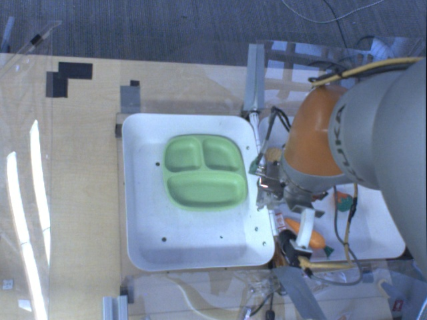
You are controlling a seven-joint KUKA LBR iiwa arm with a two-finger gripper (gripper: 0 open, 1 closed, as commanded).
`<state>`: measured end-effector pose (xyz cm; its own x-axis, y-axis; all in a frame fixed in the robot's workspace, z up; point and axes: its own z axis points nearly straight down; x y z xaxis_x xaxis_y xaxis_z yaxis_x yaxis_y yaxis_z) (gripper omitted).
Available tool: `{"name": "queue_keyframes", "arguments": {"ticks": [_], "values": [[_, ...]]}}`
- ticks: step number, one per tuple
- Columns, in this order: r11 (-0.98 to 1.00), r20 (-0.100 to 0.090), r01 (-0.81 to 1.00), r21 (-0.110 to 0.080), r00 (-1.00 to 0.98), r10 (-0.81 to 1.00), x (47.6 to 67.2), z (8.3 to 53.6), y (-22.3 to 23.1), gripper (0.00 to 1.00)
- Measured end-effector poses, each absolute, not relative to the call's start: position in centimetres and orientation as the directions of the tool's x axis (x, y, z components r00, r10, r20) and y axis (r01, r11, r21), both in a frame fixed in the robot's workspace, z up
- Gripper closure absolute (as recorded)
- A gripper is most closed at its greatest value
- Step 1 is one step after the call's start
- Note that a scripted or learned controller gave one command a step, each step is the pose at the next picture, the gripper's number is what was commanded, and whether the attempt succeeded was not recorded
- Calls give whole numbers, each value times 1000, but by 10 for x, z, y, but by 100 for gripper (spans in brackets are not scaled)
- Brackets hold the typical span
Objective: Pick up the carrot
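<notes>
The carrot is an orange piece lying near the front left corner of the right bin. A pale part of the robot crosses its middle. My gripper hangs below the orange wrist band, over the right bin's left wall, just up and left of the carrot. The arm's large grey body covers most of that bin.
The left bin holds a green divided plate near its centre. A small red and green item lies in the right bin beside the wrist. A yellow cable runs along the right bin's front edge.
</notes>
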<state>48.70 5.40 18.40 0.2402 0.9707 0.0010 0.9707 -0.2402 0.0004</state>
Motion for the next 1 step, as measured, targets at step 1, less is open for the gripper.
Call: {"name": "queue_keyframes", "arguments": {"ticks": [1], "values": [[-54, 0, 999, 7, 54, 999, 488, 217, -41, 100]]}}
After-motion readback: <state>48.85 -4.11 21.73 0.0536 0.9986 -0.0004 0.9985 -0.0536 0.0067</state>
